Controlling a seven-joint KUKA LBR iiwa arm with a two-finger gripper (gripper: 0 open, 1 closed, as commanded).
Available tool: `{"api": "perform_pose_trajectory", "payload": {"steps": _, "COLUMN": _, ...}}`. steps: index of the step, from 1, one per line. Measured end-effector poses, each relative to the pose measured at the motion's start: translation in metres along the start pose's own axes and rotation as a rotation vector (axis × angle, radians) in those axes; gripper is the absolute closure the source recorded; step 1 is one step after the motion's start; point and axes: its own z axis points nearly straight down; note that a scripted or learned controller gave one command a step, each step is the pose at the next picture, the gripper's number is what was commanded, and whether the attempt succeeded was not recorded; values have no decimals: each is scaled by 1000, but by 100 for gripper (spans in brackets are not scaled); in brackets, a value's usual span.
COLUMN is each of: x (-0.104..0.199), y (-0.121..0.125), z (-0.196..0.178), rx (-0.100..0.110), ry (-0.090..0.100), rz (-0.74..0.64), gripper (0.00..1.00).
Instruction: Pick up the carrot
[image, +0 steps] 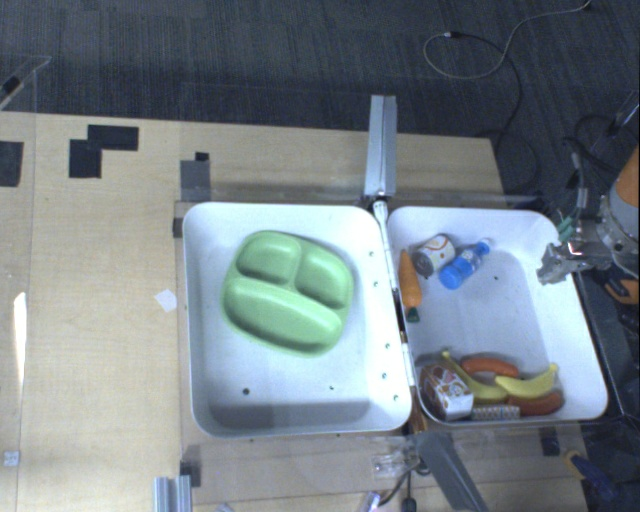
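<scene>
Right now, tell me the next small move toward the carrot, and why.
Probably swing the gripper left across the right bin until it is above the carrot. The gripper sits at that bin's right rim, while the carrot lies along the left wall, apart from the bottle and can.

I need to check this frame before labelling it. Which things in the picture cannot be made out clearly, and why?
- Gripper, camera view: small and blurred at the right bin's rim; finger state unreadable.
- Arm: cut off by the right edge.
- Carrot: lies against the left wall, its lower end too small to read.
- Can and bottle: labels too small.
- Banana pile at the near wall: items overlap, so the lower ones are partly hidden.
</scene>
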Motion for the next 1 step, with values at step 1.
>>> {"api": "perform_pose_trajectory", "payload": {"steps": 1, "x": 1, "y": 2, "z": -12, "rx": -6, "ry": -2, "rz": -8, "gripper": 100}}
